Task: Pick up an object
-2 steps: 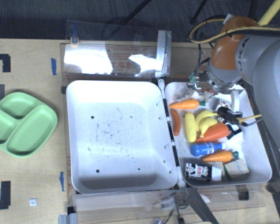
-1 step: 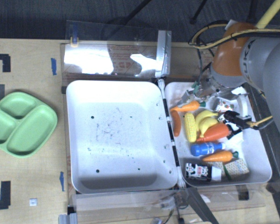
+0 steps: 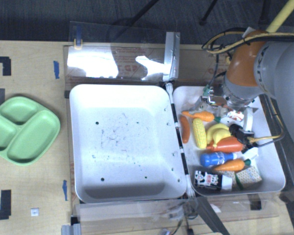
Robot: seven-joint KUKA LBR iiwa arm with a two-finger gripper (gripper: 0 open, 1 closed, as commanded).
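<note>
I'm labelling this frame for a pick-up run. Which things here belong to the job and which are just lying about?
Job:
pincer
right bin
corn cob
banana
carrots
blue bottle
black-and-white carton

Lying about:
green divided plate
left bin
blue tape marks

Grey arm (image 3: 281,67), orange wrist band (image 3: 241,67) (glossy), black and yellow cables (image 3: 225,39)
</note>
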